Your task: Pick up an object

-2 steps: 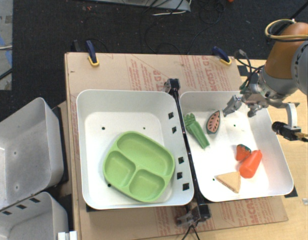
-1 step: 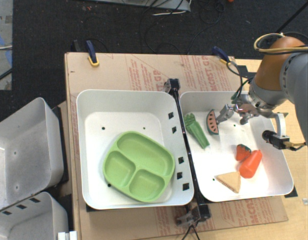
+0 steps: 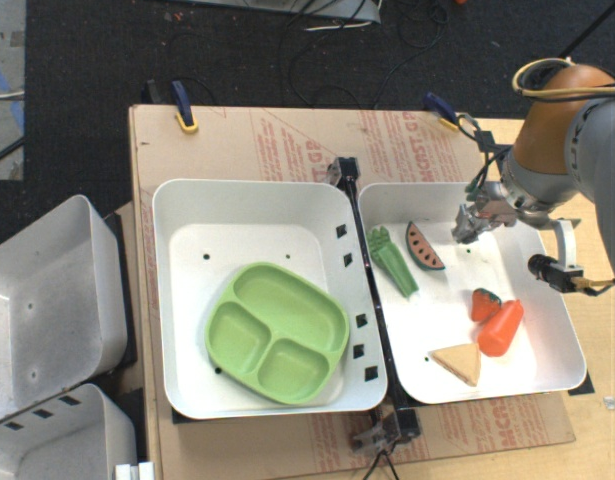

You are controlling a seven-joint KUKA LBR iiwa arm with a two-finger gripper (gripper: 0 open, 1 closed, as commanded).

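Observation:
The right bin [image 3: 547,368] holds a green vegetable toy [image 3: 394,262], a watermelon slice [image 3: 424,245], a red-orange pepper-like toy [image 3: 495,323] and a tan wedge [image 3: 459,363]. My gripper [image 3: 468,227] hangs over the bin's back part, just right of the watermelon slice and above the red toy. Nothing shows between its tips. The arm's orange band [image 3: 547,128] rises behind it at the right.
The left bin [image 3: 187,228] holds a light green divided plate [image 3: 277,333]. A black divider with clips [image 3: 362,278] runs between the bins. Blue-and-yellow clamps [image 3: 184,106] sit at the bench's back edge. Spare white bins [image 3: 47,298] lie at far left.

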